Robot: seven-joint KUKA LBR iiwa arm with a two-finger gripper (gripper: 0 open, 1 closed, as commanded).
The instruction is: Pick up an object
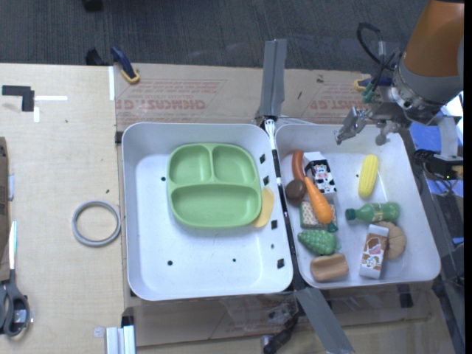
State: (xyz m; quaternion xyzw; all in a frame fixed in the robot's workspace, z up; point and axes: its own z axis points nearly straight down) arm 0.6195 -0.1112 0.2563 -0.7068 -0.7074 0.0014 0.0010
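Two bins sit side by side on the table. Left bin holds a green plate with a yellow piece touching its right edge. Right bin holds a carrot, sausage, corn, green bottle, grapes, two cartons and bread. Tool hangs over that bin's far rim, above the corn, its fingers spread and holding nothing. Tape ring and scissors lie left of the bins.
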